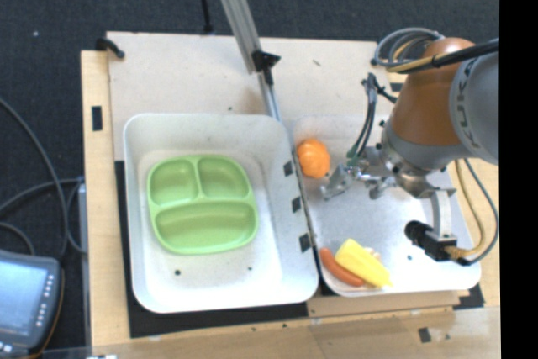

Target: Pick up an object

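An orange ball-like fruit (313, 158) lies at the left wall of the right bin (395, 223), near its far end. A yellow piece (363, 262) and a thin orange carrot-like piece (340, 268) rest together at the bin's front edge. My gripper (351, 182) hangs over the middle of the right bin, just right of the orange fruit and above the yellow piece. Its fingers spread apart with nothing between them. The orange-banded wrist (429, 113) rises behind it.
The left bin (139, 181) holds a green divided plate (202, 203). A slanted metal pole (239, 13) crosses the bench's back and ends at the bins' shared wall. Cables (466, 214) loop by the right bin's right side.
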`<state>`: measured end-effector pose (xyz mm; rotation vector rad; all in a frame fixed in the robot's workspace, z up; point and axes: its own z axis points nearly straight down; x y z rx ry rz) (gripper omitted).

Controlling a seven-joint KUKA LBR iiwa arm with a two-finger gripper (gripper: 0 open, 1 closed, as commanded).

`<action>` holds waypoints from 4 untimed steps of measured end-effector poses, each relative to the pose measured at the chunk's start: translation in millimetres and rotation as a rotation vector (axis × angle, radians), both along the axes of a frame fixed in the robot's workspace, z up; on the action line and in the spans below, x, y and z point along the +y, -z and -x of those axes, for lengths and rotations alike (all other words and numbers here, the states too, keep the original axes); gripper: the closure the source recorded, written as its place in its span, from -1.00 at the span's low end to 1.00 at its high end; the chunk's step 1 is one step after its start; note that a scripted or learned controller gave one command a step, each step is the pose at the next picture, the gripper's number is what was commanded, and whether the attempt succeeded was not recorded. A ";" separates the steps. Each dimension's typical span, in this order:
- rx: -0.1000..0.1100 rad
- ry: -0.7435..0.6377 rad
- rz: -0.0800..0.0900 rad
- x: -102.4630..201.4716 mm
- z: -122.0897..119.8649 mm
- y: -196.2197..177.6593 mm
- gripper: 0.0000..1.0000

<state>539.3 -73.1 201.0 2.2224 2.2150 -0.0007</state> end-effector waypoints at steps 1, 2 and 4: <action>-0.001 -0.003 -0.002 1.5 0.0 -10.8 1.00; 0.004 0.000 0.000 -48.3 -22.1 101.7 1.00; 0.000 0.000 -0.002 -66.1 -27.8 99.8 1.00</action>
